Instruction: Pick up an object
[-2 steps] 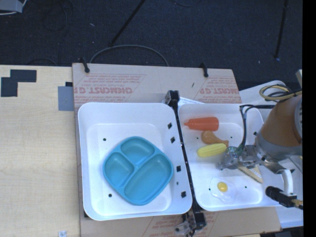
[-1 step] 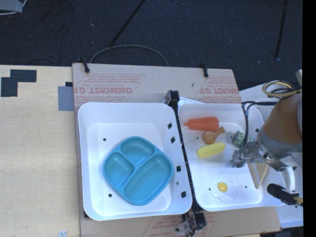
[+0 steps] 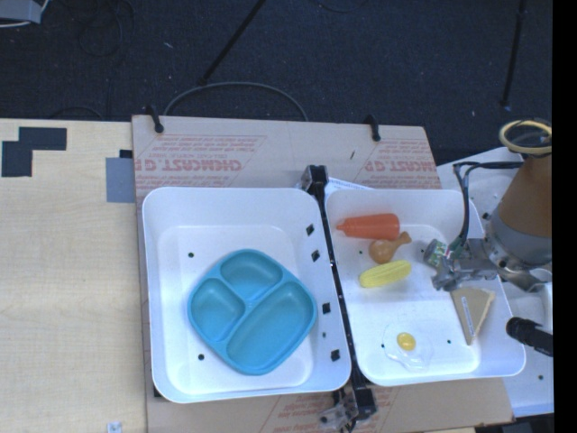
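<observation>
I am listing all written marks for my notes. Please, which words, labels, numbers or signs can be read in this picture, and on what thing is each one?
Red print on the cardboard sheet, left part, behind the left bin: upside down and too blurred to read.
Red print on the same sheet, right part, behind the right bin: also upside down and blurred.
Faint red print on the cardboard at the front edge: too small to read.
No readable text elsewhere.

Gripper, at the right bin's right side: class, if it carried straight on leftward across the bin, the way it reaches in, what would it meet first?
Probably the corn, lying just left of the gripper. Depth is unclear from this slanted view, so it might pass above it.
</observation>
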Action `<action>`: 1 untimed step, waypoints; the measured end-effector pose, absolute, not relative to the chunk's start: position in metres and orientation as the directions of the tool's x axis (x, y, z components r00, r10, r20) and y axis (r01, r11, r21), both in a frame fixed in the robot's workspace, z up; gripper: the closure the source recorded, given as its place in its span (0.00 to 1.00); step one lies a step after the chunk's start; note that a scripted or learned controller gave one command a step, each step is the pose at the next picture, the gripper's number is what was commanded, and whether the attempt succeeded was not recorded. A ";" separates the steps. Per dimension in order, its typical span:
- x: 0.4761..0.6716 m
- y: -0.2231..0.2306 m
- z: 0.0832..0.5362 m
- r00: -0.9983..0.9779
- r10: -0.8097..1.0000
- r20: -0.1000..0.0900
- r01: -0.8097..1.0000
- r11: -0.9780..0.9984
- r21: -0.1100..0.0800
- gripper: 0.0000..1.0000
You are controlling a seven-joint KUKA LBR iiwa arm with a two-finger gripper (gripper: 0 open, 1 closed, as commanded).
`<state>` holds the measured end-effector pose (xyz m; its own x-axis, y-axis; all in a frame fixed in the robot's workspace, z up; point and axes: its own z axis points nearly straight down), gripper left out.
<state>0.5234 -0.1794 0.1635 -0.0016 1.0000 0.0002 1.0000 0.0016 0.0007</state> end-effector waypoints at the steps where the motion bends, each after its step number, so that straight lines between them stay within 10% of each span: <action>1: 0.524 -0.183 0.206 -0.001 1.000 0.000 1.000 0.001 0.002 1.00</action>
